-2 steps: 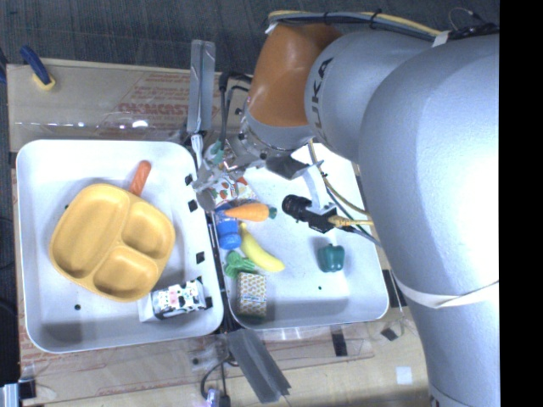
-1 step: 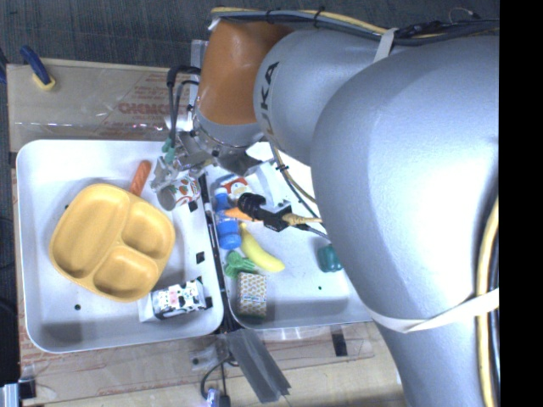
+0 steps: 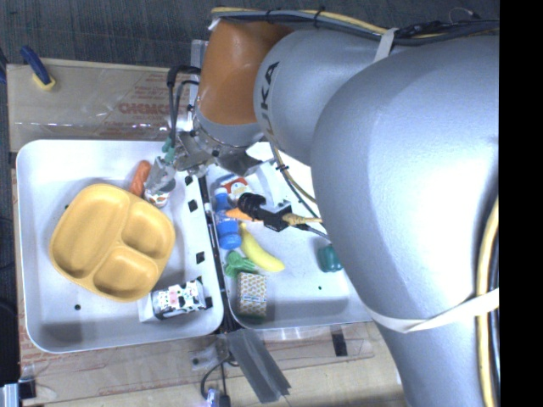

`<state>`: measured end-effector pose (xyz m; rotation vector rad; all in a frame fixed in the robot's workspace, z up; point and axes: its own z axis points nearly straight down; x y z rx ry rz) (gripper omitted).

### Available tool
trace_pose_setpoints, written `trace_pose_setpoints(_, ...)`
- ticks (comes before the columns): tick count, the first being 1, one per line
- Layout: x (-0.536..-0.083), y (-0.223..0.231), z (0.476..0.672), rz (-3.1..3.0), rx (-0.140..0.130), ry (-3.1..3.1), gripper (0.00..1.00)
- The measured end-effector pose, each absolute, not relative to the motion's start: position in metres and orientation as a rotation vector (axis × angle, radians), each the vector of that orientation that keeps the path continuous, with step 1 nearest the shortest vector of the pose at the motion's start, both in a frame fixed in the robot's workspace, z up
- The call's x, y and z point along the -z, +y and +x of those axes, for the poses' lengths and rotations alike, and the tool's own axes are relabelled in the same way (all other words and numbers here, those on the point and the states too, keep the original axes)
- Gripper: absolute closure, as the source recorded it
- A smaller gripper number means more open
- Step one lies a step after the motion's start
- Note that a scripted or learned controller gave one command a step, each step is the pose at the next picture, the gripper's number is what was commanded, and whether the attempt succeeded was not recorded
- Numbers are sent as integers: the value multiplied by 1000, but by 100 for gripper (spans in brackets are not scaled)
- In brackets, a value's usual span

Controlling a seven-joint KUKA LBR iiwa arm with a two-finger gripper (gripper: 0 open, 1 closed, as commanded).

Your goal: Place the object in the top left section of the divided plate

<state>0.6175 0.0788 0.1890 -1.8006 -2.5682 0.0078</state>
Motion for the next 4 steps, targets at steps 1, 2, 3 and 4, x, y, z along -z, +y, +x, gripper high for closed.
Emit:
trace_pose_setpoints(1,-231,101,614,-1770,-8,-2588,0)
trace_pose_setpoints(2,-330,118,657,-1984,-9,-2429,0)
trace_pose_setpoints(3,-337,123,656,-1962,-20,-2440,100)
trace_pose_setpoints(4,-369,38,655,-1977,-7,-2435,100)
